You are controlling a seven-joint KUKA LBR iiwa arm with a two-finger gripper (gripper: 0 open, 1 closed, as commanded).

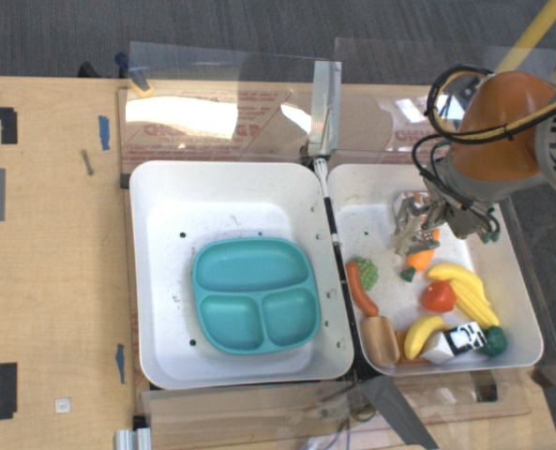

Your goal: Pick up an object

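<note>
Gripper (416,235) hovered low in right bin (523,340), above orange piece (421,261); finger state undeterminable, so I logged no obj. lifted.

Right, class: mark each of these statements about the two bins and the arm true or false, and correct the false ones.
1. The teal divided plate lies in the left bin. True.
2. The plate has two compartments. False: three.
3. The gripper is over the right bin. True.
4. The toy carrot lies on the plate. False: it lies in the right bin, near the divider.
5. Two toy bananas lie in the right bin. True.
</note>
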